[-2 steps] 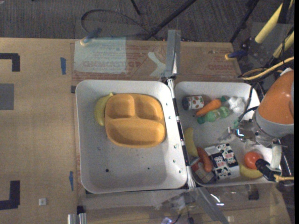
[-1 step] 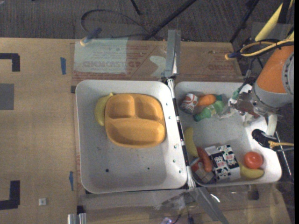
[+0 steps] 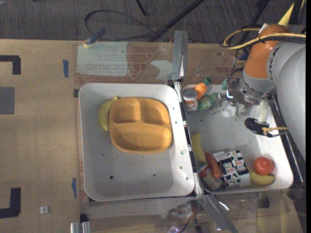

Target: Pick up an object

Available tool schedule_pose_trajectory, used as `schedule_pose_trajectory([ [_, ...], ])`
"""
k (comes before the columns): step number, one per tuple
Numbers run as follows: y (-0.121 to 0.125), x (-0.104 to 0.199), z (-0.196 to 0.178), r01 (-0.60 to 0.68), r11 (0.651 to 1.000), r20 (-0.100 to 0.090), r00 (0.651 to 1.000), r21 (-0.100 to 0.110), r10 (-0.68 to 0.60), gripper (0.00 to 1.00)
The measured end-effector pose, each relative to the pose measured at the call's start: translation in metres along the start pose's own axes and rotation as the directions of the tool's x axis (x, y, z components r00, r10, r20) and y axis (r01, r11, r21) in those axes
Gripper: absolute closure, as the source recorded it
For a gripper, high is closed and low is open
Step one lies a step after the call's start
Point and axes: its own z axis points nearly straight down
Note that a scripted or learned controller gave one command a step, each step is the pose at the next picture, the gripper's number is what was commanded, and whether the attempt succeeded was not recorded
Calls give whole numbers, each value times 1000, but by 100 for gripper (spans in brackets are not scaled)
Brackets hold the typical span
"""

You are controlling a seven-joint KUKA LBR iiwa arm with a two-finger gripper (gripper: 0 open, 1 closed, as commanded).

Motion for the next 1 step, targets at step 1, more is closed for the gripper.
schedule_pose_trajectory([
  [1, -81, -34, 1, 101, 994, 1, 995, -43, -102, 0],
])
